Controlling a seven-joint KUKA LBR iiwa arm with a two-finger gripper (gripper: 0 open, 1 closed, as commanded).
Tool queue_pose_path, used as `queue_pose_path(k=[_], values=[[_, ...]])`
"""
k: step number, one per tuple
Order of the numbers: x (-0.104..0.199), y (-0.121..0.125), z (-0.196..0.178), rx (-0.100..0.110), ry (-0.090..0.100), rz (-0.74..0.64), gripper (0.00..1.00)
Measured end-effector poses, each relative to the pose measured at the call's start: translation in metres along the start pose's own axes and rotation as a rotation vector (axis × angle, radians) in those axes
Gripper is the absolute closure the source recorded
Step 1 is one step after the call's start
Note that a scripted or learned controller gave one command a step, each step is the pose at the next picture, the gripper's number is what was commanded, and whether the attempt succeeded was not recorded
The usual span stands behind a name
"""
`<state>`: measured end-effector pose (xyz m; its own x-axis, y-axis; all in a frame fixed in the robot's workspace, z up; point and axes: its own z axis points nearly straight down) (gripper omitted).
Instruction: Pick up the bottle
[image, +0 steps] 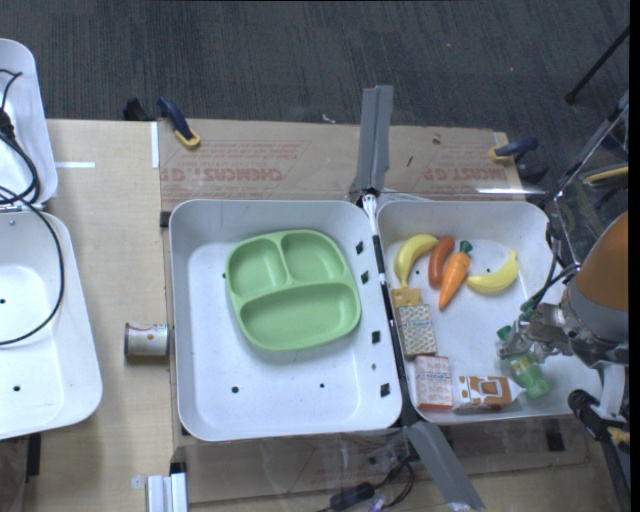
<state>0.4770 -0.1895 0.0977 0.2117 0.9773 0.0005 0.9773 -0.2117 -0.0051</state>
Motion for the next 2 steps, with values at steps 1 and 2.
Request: queue_pose_path(k=[1,2], values=[[0.045,-0.009,-0.113,-0.002,-0.002,0.123,1.00],[0.132,-0.007,-0.091,0.000,-0.003,0.508,1.00]])
